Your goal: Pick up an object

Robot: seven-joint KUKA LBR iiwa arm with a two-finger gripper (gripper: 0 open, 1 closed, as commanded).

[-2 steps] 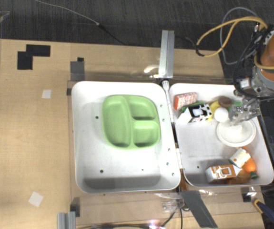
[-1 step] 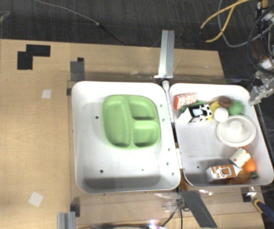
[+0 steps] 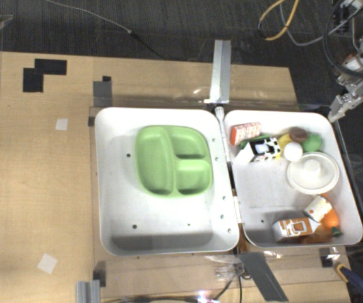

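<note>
Pincer [image 3: 344, 104] off the right bin's far corner, carrying nothing; its opening can't be told
The juice carton [image 3: 293, 230] lies at the right bin's [image 3: 257, 197] near edge: light, stiff, best gripped across its narrow sides

Light wood bench [image 3: 36, 188] with black tape marks [image 3: 42, 73] far left, dark carpet floor [image 3: 137, 11] beyond, yellow cable [image 3: 288, 8] far right.

The divided tray [image 3: 172, 160] lies in the left bin [image 3: 115, 232]; in the right bin [image 3: 257, 194], a bowl [image 3: 312, 172] sits by the right wall — a carton [image 3: 293, 230] at the near edge.
</note>
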